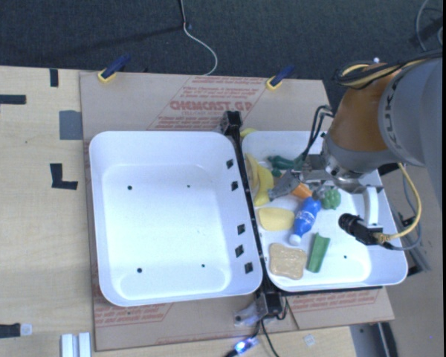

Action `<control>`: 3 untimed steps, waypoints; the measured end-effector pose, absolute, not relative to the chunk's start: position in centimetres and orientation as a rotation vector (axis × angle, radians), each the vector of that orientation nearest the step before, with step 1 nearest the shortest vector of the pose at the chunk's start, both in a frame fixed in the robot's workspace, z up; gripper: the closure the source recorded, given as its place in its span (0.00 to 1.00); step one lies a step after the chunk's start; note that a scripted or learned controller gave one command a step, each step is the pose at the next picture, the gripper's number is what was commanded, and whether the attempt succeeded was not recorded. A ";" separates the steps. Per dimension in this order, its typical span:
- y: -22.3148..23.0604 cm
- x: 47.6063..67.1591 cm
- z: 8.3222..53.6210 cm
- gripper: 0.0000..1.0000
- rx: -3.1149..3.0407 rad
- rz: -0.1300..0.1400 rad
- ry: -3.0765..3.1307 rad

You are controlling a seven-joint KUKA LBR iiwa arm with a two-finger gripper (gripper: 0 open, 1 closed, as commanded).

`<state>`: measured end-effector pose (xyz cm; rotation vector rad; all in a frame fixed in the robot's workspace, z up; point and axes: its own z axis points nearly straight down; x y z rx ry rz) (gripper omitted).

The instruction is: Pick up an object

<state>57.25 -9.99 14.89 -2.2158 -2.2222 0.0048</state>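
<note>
The arm [390,117] reaches in from the right over the right bin [383,274], and its bulk hides the bin's far right corner and part of the right wall. The gripper [293,181] sits low among the objects at the far end of the pile. Whether it is wide, narrow or holding anything cannot be told, as dark metal and clutter blur together there.

A green item [282,161] lies just beyond the gripper, partly covered by it. An orange piece [302,191] shows just right of the gripper, too small to identify. A green lump [329,197] sits beside it under the wrist, half hidden.

The banana [261,181] lies against the bin's left wall, its far end tucked behind the gripper. Nearer lie a yellow lemon-like shape [275,219], then the blue bottle [306,219] with a white cap, tilted. A green block [317,253] and a toast slice [287,261] lie at the near end, touching or nearly so.

A black cable plug [357,227] hangs over the bin's right side.

The left bin [108,199] shows only small dark dots on its floor.
</note>
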 end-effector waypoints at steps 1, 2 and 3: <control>-11.0 63.2 8.1 0.00 -2.218 0.002 -2.226; -10.9 63.0 9.4 1.00 -2.217 0.002 -2.224; -10.8 63.0 10.3 1.00 -2.215 0.003 -2.223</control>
